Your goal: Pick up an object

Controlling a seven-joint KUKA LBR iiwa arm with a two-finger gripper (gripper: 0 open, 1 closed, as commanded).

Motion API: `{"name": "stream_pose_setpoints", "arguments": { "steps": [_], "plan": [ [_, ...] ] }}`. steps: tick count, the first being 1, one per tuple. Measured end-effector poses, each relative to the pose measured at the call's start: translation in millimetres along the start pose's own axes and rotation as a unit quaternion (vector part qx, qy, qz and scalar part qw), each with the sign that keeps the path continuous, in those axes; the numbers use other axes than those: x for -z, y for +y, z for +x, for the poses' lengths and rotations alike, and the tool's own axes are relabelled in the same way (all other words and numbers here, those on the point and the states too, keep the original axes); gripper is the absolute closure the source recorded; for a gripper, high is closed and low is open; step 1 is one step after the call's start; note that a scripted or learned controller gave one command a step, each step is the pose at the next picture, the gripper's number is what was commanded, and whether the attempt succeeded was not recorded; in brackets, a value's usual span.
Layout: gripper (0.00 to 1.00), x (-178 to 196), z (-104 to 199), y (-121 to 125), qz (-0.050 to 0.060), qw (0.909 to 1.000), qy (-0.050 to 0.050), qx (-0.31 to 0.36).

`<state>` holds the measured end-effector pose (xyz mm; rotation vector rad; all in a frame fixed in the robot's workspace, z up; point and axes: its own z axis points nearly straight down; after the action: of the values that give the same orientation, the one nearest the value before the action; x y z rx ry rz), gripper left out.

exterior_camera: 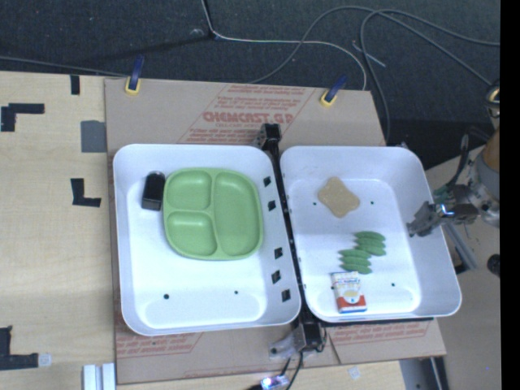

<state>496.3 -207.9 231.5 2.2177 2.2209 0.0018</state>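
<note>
In the right bin point(406, 165) lie a tan slice of toy bread point(337, 197), a pair of green pea pods point(362, 251) and a small white and red carton point(349, 292). The left bin point(130, 218) carries a green divided plate point(214, 214) with a small black block point(153, 191) at its left side. My gripper point(424, 218) hangs over the right rim of the right bin, to the right of the pea pods and well apart from every object. Nothing is seen in it.
Both bins rest on a brown cardboard sheet point(244, 112) held by two yellow clamps point(330, 95). Cables point(325, 31) cross the dark floor behind. A black hinge strip point(280, 218) runs between the bins.
</note>
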Motion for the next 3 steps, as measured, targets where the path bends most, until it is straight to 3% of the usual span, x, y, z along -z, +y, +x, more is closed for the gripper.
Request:
{"name": "stream_pose_setpoints", "arguments": {
  "steps": [3],
  "plan": [
    [1.0,-17,159,2,0.003,1.0,0.002,0.003]
  ]
}}
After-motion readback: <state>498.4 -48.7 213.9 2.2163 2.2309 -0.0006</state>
